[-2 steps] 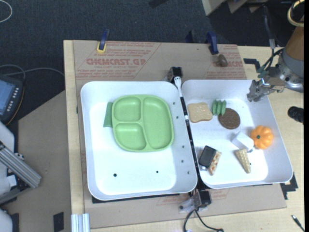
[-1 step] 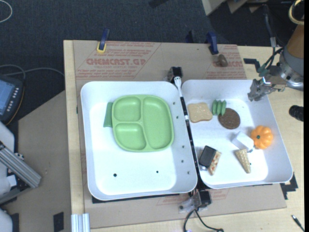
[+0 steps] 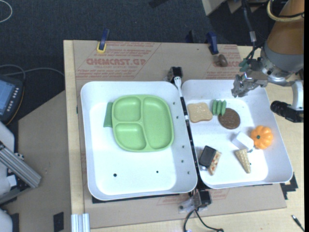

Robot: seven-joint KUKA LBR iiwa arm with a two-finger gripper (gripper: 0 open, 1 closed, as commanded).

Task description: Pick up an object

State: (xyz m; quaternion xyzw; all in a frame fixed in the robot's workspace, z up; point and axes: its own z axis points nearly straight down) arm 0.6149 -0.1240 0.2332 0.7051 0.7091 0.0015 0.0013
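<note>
In the camera view, two white bins are seen side by side on a board clamped to the bench. The left bin [image 3: 96, 173] holds a green divided plate [image 3: 142, 123], placed toward its 12 o'clock half, with a darker green piece [image 3: 107, 115] showing at the plate's 9 o'clock edge.

The right bin [image 3: 277, 170] holds the loose objects. A slice of toast [image 3: 199, 112] lies near the bin's 9 o'clock side. Just at the toast's 3 o'clock a green ridged piece [image 3: 219, 107] is found, and touching that, at its 5 o'clock, a brown round patty [image 3: 230, 119]. An orange pumpkin [image 3: 261, 137] sits at the bin's 3 o'clock side, with a white block [image 3: 242, 141] just beside it at its 9 o'clock. A tan wedge [image 3: 243, 159] lies at the block's 6 o'clock. A black block [image 3: 207, 155] is seen toward the bin's 7 o'clock, with a pizza slice [image 3: 215, 162] touching it at its 4 o'clock.

The arm [image 3: 285, 37] is seen entering from 2 o'clock. The gripper [image 3: 240, 87] is held above the right bin's 12 o'clock region, well apart from the pumpkin and at the patty's 1 o'clock. Nothing is seen between its fingers; whether they are spread or closed cannot be told at this size.
</note>
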